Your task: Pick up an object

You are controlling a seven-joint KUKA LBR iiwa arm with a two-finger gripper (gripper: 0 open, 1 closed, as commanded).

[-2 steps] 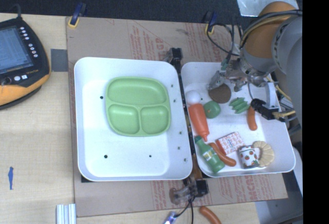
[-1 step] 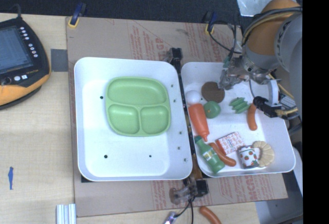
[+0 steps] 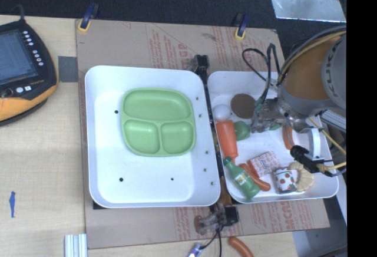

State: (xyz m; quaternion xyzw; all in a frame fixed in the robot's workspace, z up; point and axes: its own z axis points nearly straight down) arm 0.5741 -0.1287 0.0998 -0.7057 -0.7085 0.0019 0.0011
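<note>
Your end effector [image 3: 265, 117] sits low in the right bin [image 3: 330, 191], between the brown disc [image 3: 241, 105] and the green ball [image 3: 241, 129]; you cannot tell its opening or any hold. The carrot [image 3: 227, 139] and green bottle [image 3: 241, 178] lie nearby.

Grey rounded arm [image 3: 330, 82] with broad orange band [image 3: 306, 73]; black cables [image 3: 262, 61] looping off wrist; small dark metal gripper [image 3: 263, 120] at tip.
</note>
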